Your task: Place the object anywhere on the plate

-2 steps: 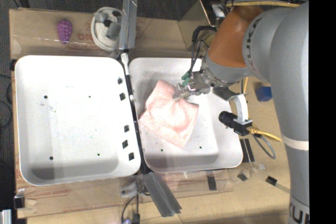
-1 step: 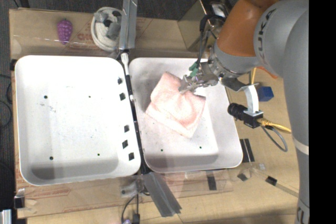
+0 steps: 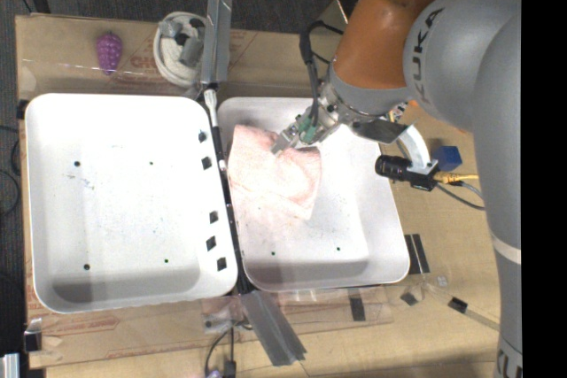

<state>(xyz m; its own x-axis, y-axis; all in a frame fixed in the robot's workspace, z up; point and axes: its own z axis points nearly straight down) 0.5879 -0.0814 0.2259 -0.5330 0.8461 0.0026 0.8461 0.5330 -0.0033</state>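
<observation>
My arm [image 3: 461, 57] hangs the gripper [image 3: 294, 137] over the pink plate's [image 3: 275, 181] far edge in the right bin [image 3: 383, 230]. I cannot tell whether I'm open or clamped. Anything dropped here could slip off the plate.

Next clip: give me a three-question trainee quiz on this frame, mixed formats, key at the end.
1. True or false: the pink plate lies in the left bin.
2. Multiple choice: the gripper is above the plate's A) upper edge, B) lower edge, C) left edge.
3. Short answer: what small purple thing sits on the bench beyond the left bin?

Key: 1. False, it lies in the right bin. 2. A. 3. A purple grape-like toy.
</observation>
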